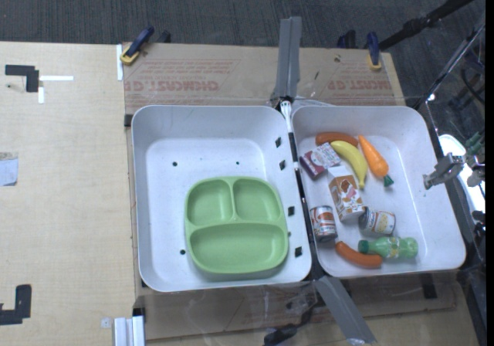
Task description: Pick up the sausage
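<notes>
Sausage (358, 254) lies at the right bin's (440, 182) six o'clock: probably light, smooth, rounded; grip across its middle. Gripper (438, 174) at three o'clock; I cannot tell its state.

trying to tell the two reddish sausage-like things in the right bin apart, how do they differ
Place: the upper sausage lies at the bin's far side above the banana; the lower sausage lies at the near side beside the green bottle.
Visibility: the upper sausage is partly hidden by the banana; the lower sausage shows whole.
Pose: the upper one lies nearly level; the lower one slants.
Both are reddish-orange, long and rounded.
</notes>
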Action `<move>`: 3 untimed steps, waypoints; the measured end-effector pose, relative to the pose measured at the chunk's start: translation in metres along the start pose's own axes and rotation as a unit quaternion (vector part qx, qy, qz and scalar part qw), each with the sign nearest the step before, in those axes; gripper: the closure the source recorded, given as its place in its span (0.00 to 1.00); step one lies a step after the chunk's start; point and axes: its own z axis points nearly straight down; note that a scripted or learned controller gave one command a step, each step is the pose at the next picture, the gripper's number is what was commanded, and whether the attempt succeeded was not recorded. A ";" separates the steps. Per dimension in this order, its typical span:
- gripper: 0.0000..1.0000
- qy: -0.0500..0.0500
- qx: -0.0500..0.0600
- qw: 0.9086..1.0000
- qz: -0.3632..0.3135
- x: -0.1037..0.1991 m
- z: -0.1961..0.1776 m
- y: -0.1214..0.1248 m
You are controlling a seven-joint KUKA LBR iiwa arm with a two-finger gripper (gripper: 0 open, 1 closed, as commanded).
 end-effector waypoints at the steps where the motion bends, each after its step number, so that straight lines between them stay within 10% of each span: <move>1: 0.00 0.000 0.001 1.000 -0.011 0.062 0.101 0.047; 3: 0.00 -0.001 -0.001 0.997 -0.080 0.099 0.181 0.177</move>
